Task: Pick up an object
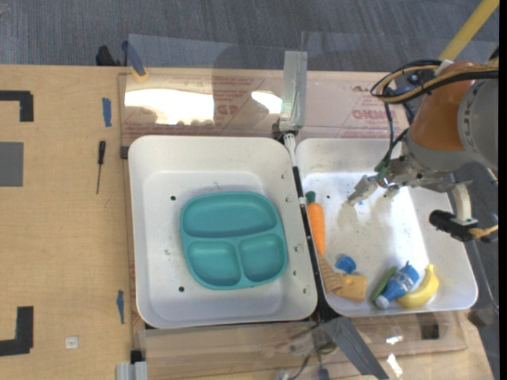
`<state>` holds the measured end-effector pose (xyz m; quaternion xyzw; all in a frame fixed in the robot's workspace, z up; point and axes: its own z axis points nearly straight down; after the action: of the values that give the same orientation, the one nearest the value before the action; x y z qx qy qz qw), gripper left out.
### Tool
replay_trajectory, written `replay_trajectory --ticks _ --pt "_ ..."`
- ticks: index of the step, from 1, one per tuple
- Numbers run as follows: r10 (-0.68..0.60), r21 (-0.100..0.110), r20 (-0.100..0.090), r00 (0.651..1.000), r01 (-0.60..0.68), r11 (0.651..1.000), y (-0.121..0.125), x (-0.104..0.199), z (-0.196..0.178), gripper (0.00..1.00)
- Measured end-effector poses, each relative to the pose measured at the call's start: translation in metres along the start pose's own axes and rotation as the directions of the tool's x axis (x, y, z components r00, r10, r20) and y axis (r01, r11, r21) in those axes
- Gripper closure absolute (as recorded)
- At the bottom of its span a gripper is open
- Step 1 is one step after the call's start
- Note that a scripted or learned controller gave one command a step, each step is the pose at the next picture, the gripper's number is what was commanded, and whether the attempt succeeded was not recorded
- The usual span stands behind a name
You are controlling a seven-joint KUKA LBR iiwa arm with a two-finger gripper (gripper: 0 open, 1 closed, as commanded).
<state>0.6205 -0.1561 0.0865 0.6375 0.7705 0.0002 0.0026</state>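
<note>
Two-finger gripper (366, 193) hung w/ fingers spread, nothing between them, over bare floor of the right-hand shallow white bin (463, 248). Candidates lay apart from it: orange plastic carrot (317, 225) along bin's left wall, yellow plastic banana (423, 288) at front right corner. Best approach, imo: centre over carrot, straddle its width, descend fully before closing.

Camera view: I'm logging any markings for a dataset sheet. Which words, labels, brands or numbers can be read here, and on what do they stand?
None can be read for certain.
Clear panel behind the bins: red print, too faint and blurred by glare to read.
Clear panel behind the right bin: red print, letters visible but too blurred to quote.
Small blue bottle: any label is too small to read.
</note>
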Motion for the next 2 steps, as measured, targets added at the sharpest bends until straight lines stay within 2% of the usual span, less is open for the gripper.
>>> replay_trajectory --ticks 1,2 --pt "0.121 0.002 -0.001 0.993 -0.121 0.993 -0.076 -0.024 -0.001 0.0" --pt "0.149 0.002 -0.006 0.989 -0.149 0.989 -0.08 0.032 -0.032 0.0"
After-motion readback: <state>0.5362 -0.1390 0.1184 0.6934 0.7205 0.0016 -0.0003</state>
